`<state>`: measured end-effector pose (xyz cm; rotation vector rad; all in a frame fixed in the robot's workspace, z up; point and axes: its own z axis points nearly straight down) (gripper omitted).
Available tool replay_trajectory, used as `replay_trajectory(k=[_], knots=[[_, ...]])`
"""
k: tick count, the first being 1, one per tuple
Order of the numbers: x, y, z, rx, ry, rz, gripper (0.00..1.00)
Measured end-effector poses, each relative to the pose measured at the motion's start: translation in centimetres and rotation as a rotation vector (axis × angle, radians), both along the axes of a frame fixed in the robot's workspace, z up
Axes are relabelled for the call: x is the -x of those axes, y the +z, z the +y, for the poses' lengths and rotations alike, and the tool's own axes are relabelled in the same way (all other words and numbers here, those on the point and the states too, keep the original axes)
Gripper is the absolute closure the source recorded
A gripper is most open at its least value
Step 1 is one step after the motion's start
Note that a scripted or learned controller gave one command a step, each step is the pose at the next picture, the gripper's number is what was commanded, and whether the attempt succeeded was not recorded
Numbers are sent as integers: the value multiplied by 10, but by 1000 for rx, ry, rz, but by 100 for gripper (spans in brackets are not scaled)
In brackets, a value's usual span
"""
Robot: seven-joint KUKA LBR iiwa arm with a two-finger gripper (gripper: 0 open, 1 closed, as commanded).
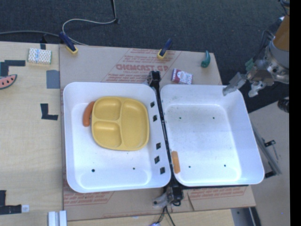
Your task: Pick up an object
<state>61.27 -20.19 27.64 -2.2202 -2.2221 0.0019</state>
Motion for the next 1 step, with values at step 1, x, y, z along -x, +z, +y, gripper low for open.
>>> replay_trajectory(k=[1], knots=[[-55, -66, 40, -1, 1, 1, 0]])
